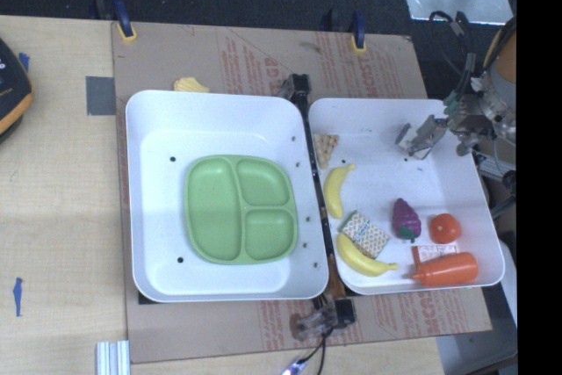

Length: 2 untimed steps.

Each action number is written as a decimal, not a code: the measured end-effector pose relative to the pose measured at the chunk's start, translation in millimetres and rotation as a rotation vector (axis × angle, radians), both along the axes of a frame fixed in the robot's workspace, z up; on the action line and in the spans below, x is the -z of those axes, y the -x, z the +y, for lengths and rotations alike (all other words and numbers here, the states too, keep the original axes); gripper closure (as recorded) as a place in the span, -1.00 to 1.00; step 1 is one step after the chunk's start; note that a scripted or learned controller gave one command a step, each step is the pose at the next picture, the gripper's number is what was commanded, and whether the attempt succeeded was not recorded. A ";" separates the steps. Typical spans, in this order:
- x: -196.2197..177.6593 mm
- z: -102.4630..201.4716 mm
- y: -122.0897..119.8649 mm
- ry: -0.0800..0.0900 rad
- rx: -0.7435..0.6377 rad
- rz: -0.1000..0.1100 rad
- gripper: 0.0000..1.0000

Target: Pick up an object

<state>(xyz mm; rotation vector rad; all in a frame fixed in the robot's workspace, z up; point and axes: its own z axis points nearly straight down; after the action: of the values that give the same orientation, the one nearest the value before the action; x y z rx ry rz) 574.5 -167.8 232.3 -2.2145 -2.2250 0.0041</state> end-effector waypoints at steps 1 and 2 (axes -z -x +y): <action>44.7 -8.9 52.2 0.001 0.000 0.001 -1.00; 139.3 19.0 75.6 0.002 -0.001 -0.005 -1.00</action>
<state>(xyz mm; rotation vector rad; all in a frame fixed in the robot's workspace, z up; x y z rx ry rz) 498.9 -148.8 93.0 -2.2173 -2.2295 0.0002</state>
